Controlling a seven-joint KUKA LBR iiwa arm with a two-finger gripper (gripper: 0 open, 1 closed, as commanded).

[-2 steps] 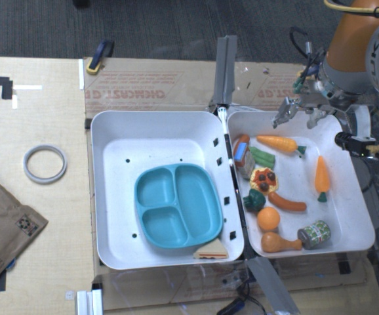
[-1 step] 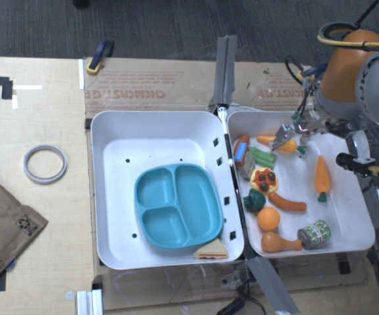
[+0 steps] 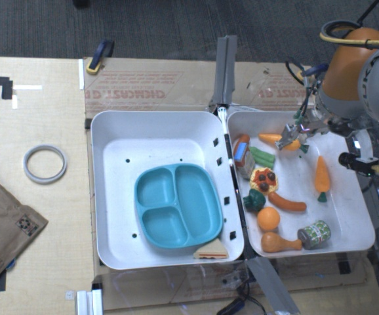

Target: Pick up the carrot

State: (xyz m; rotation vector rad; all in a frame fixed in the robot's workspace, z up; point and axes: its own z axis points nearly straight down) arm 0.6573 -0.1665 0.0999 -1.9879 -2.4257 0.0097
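Gripper [image 3: 293, 138], grip state unclear, hovers left of carrot [image 3: 322, 175]; it should probably shift right, aligning along it.

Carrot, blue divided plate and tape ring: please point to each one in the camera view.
carrot [image 3: 322, 174]: camera view, middle of orange body.
blue divided plate [image 3: 188, 205]: camera view, ridge between compartments.
tape ring [image 3: 29, 155]: camera view, its left band.

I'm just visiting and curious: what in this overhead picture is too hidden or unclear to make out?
- Gripper: too small and blurred in the camera view to tell whether it is open.
- Small orange item beside it: partly covered by the gripper.
- Tan wedge: tucked under the blue divided plate.
- Carrot: plainly visible, lying apart.
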